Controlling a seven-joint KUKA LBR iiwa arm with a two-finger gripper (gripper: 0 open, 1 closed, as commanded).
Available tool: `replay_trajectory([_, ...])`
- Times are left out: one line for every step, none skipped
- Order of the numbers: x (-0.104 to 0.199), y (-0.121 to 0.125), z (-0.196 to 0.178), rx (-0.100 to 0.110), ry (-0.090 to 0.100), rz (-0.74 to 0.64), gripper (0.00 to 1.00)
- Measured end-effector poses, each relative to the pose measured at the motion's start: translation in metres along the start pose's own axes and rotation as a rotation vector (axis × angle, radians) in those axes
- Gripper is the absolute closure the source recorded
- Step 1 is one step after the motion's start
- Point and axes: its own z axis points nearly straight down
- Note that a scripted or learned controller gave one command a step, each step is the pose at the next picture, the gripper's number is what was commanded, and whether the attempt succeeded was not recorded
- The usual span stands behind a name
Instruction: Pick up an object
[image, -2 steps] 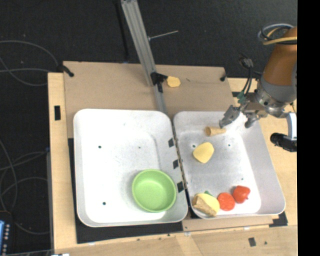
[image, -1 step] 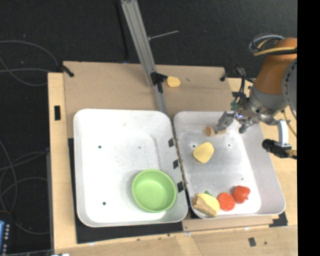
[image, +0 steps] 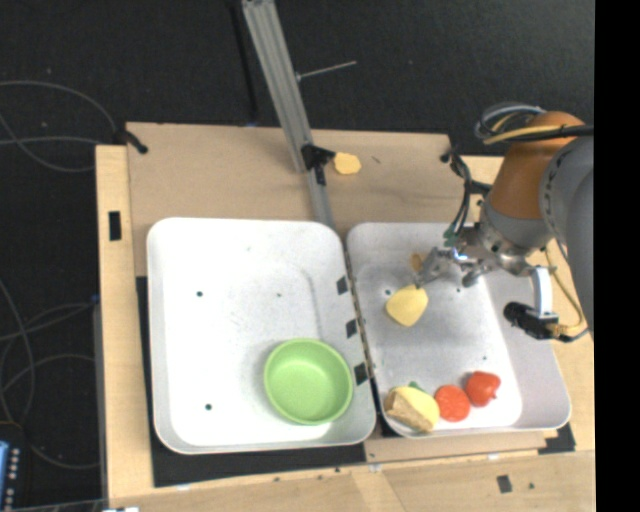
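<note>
A pale yellow object (image: 406, 305) lies in the upper middle of the right bin (image: 530, 400). My gripper (image: 430, 268) hangs just above and to the right of it, very close to its top edge, reaching in from the right. Whether it touches the object I cannot tell. Along the right bin's front edge sit a yellow and tan object (image: 413, 407), an orange-red object (image: 452, 402) and a red object (image: 483, 387). A green bowl (image: 308, 380) stands upright in the front right part of the left bin (image: 200, 260).
A slanted metal pole (image: 290, 110) rises from the bench behind the divide between the bins. A small yellow piece (image: 346, 163) lies on the bench beside its base. A black cable and clip (image: 535, 320) hang off the arm over the right bin's right side.
</note>
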Motion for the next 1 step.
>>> replay_trajectory([-0.0009, 0.0026, -0.016, -0.009, -0.001, 0.0, 1.0])
